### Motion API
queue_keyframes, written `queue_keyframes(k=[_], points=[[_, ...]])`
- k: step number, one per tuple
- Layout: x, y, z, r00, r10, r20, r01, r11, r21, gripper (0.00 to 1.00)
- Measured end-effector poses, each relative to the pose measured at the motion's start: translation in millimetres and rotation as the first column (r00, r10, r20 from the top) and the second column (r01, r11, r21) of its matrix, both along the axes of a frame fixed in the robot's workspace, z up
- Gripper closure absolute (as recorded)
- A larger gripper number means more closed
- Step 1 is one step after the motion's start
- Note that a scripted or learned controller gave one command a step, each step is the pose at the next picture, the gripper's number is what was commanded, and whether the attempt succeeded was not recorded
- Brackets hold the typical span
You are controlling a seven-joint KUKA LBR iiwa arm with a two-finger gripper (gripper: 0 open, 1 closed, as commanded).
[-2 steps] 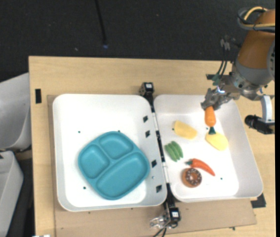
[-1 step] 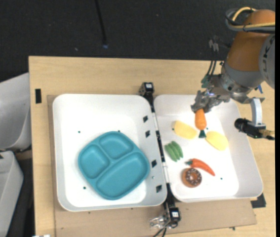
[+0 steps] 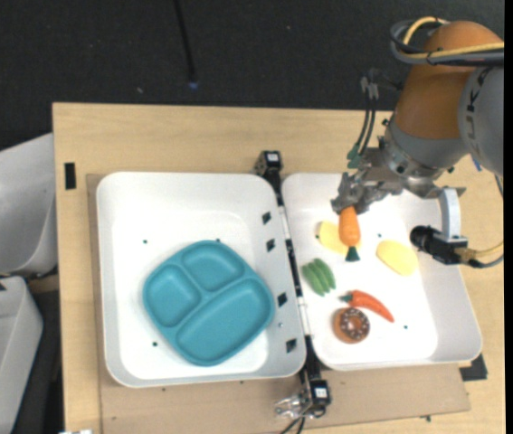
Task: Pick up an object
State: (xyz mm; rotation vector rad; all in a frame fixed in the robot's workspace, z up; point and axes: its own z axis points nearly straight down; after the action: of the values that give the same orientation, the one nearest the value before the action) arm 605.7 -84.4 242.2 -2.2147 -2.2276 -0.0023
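Two shallow white bins sit side by side on a pale wooden bench (image 3: 75, 143), the left bin (image 3: 111, 242) holding a teal divided plate (image 3: 206, 301) that lies toward its near half, tilted at an angle to the bin walls. The right bin (image 3: 446, 333) carries a scatter of toy foods. A toy carrot (image 3: 349, 227) hangs upright with its orange body topmost and its dark green stalk pointing down toward the bin floor; its upper end sits between the fingers of the gripper (image 3: 354, 202), which are closed on it, so the carrot is gripped at the far middle part of the right bin. Just left of the carrot and partly behind it lies a pale yellow piece (image 3: 328, 235). To the right of the carrot, apart from it, rests a yellow lemon-like piece (image 3: 397, 257). Nearer and to the left, close to the divider between the bins, lies a green ridged vegetable (image 3: 318, 277). A red chili pepper with a green stem (image 3: 368, 304) lies slantwise near the bin's middle, and just nearer than it sits a round brown doughnut-like piece (image 3: 352, 325). The grey arm with its orange band (image 3: 441, 70) reaches in from the far right, above the right bin's far edge.
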Motion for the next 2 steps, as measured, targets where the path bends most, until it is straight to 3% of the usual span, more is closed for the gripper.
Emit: queue_keyframes(k=[2], points=[[-44,85,5,1.0,0.001,-0.001,-0.001,1.0,0.001,1.0]])
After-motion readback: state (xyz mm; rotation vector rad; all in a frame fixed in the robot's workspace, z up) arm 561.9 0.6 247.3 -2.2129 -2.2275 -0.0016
